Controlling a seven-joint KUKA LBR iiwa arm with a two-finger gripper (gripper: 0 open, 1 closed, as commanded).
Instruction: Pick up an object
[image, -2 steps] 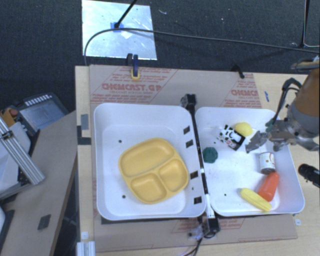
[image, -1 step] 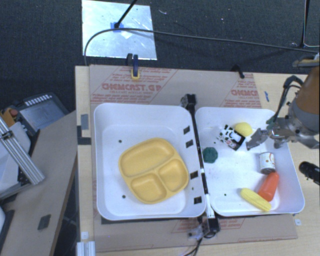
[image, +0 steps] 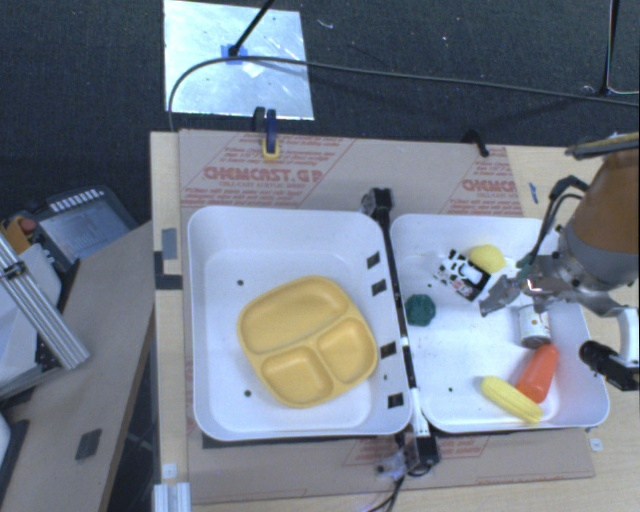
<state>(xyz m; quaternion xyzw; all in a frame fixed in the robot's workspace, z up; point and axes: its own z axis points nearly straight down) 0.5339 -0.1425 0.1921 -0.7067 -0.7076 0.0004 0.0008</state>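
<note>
We see the gripper (image: 503, 296) low over the right bin (image: 455, 400), among the toys; we cannot tell its state. Just left: cow toy (image: 458, 272) touching a yellow ball (image: 487, 258). Green lump (image: 420, 309) near the divider. Orange carrot (image: 538, 371) and yellow corn (image: 511, 397) touching near the front. Left bin (image: 215, 300) holds a yellow divided tray (image: 305, 340).

Your readable text: red print "CHEMCAST GP" on brown sheet (image: 300, 165) under bins, behind left bin. You get same red print again at far right of sheet, behind right bin, set at slant, letters too small to confirm. Smaller red lines beneath both prints, unreadable. Nothing else legible for you.
</note>
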